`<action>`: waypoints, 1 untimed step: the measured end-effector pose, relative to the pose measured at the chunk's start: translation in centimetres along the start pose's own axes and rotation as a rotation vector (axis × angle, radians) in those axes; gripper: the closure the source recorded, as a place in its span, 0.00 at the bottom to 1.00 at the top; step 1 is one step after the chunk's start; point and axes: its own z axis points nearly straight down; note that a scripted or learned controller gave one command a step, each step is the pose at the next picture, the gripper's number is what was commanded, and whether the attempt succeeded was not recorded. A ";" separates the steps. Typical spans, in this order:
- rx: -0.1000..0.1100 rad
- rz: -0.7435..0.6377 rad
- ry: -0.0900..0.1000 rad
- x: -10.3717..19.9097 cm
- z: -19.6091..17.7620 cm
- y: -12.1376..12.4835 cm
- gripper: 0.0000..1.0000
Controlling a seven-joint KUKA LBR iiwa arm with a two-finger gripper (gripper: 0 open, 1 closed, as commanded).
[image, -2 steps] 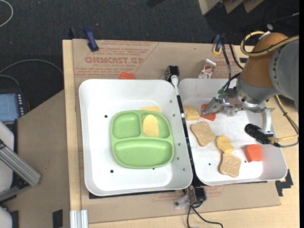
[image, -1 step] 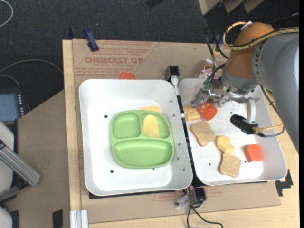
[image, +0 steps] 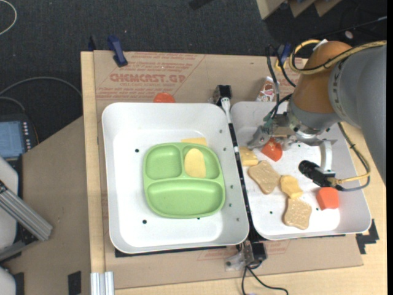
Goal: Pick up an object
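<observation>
The claw (image: 270,135) hangs low in the right bin (image: 353,223), directly over a red-orange piece (image: 272,150); whether it is spread, I cannot tell.

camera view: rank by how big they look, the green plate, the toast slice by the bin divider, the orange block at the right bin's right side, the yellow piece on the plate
1. green plate
2. toast slice
3. and 4. yellow piece and orange block: look too alike to rank.

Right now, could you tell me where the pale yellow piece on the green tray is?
The pale yellow piece lies in the upper right compartment of the green divided tray, which sits in the left white bin.
</observation>
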 end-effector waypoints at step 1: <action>-0.002 0.000 0.000 0.0 -0.9 0.1 1.00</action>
